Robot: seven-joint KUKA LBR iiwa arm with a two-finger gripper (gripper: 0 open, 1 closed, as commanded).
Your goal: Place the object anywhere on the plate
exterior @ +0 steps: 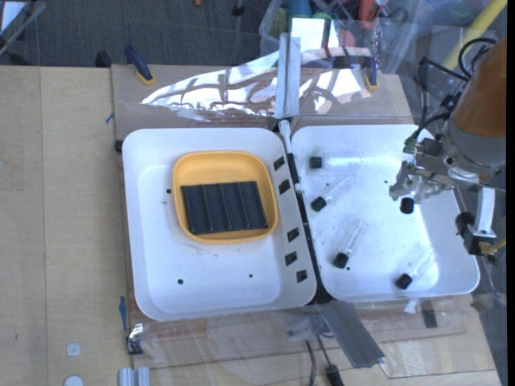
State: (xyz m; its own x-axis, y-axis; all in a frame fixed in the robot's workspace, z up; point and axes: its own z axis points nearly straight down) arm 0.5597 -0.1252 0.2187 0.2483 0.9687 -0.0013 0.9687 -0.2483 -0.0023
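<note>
Yellow plate (226,167) sits in my left bin (153,280), with a black ribbed block (224,207) lying flat on it, covering most of the plate's floor. Along the divider between the bins I see a column of small black tabs (290,236). In the right bin (451,284) lie several clear plastic tubes with black caps, scattered well apart: one near the top (334,162), one below it at a slant (328,195), one toward the middle (348,244), and one near the lower right corner (412,270). Further right, the pincer (409,190) hangs over the right edge of that bin, low over the white floor. A black cap-like piece (407,206) shows just under its tip, but from this angle I cannot tell whether the fingers are closed on a tube or simply above it, nor how wide they stand. The arm (483,103) comes in above it, orange band showing. The counter (56,215) is pale wood
</note>
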